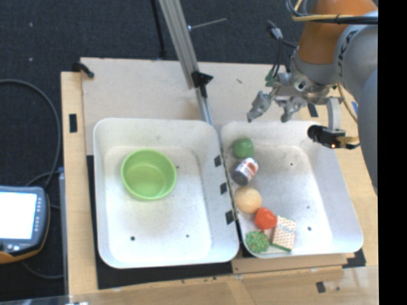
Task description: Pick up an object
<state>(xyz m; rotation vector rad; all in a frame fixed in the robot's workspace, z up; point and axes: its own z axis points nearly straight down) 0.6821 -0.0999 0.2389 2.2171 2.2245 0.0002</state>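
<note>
Arm (337,24) enters upper right of frame, orange band up top, wrist angled down-left. Hand (273,110) hovers over the right bin's (331,196) top rim, fingers spread open, gripping nothing. Left bin (114,234), lower left, has a green bowl (149,175). Objects line the right bin's left wall (top to bottom): green ball (242,147), small can (245,169) on its side, pale ball (248,200), red piece (266,218), patterned packet (284,232), green leafy item (257,241). Metal post (184,43) rises from the surface (140,94) between the bins, left of the hand.
</note>
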